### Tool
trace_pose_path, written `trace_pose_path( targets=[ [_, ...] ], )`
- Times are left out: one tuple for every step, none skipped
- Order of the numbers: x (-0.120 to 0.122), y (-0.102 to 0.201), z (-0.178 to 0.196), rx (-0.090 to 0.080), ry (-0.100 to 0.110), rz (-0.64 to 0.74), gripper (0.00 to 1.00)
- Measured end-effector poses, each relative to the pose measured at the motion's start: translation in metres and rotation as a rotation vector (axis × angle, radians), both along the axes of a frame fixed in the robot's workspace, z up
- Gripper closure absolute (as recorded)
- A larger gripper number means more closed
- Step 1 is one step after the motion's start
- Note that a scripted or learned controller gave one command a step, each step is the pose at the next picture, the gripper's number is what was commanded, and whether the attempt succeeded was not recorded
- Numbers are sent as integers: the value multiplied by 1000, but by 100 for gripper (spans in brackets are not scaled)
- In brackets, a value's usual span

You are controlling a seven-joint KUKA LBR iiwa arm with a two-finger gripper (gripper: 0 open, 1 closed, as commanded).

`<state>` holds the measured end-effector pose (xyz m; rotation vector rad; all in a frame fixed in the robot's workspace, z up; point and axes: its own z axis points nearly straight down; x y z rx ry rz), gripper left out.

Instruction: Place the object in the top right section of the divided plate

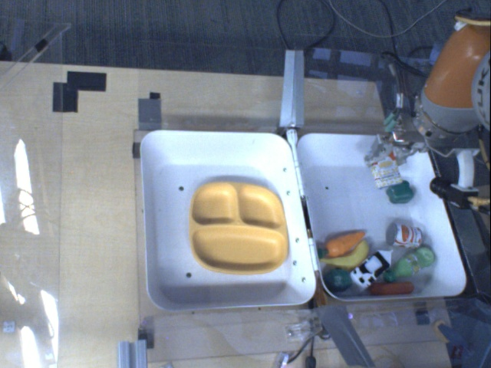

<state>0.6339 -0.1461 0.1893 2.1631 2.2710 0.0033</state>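
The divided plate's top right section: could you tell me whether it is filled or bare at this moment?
Bare. The divided plate shows plain yellow in all sections; the toys lie in the right bin.

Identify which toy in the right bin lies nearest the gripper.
The small dark green toy, alone just below the gripper; the other toys cluster along the bin's near edge.

We can't read any text, brand or number here. The small packet point(386, 169) in the right bin point(345, 205) carries print, but it's too blurred for us. The can point(406, 234) label is likewise unreadable.
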Motion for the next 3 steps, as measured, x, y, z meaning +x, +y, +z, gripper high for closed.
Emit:
trace_pose_path(
  targets=[
    [-32, 82, 9, 3, 0, -61, 100],
    [-54, 168, -5, 3, 2, -40, 100],
    [-76, 213, -5, 3, 3, 107, 100]
  ],
)
